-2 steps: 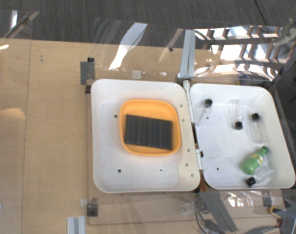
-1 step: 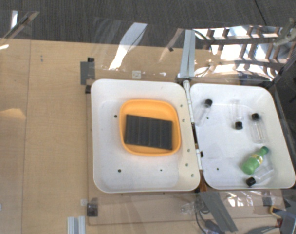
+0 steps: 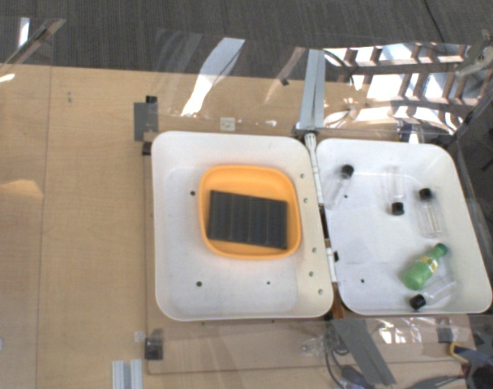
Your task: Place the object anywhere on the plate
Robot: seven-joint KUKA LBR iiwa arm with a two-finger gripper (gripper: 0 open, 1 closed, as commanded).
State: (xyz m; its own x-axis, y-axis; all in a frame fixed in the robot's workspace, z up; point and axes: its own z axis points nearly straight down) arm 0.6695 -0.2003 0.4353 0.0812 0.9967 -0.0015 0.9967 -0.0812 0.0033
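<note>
Two shallow white bins sit side by side on a wooden bench (image 3: 68, 217). The left bin (image 3: 173, 290) holds an orange plate (image 3: 210, 189) at its centre, with a dark ribbed rectangle on it. The right bin (image 3: 368, 290) holds a green bottle (image 3: 423, 267) at the lower right — well apart from the plate — among several clear bottles with black caps (image 3: 396, 191). The claw's state cannot be told.
</note>
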